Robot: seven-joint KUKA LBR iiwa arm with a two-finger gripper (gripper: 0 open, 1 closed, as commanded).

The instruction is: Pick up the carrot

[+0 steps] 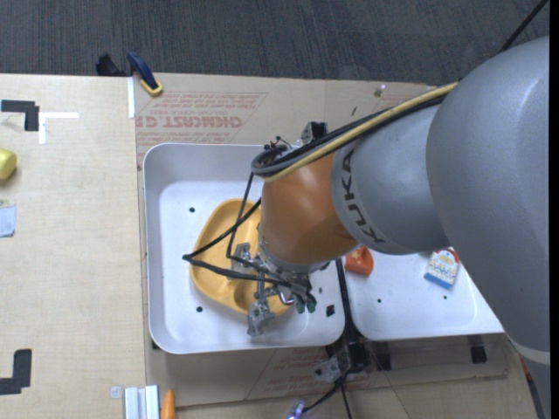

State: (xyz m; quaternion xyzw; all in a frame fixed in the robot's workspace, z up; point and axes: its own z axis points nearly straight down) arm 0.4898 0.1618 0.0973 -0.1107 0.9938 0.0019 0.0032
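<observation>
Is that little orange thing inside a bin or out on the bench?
Inside. The orange thing lies on the right bin's white floor, half hidden by the arm.

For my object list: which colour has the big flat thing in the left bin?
Yellow. The flat object in the left bin shows in the camera view.

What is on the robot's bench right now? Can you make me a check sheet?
Surface: two white bins side by side, left bin and right bin, on cardboard over a wooden bench.
Job's things: an orange thing in the right bin, partly hidden by the arm; cannot tell if it is the carrot.
Clutter: yellow object in the left bin; small blue-and-white item in the right bin.
Grippers: gripper low over the left bin.
Cables: black cables by the wrist.
Surroundings: dark floor.
</observation>
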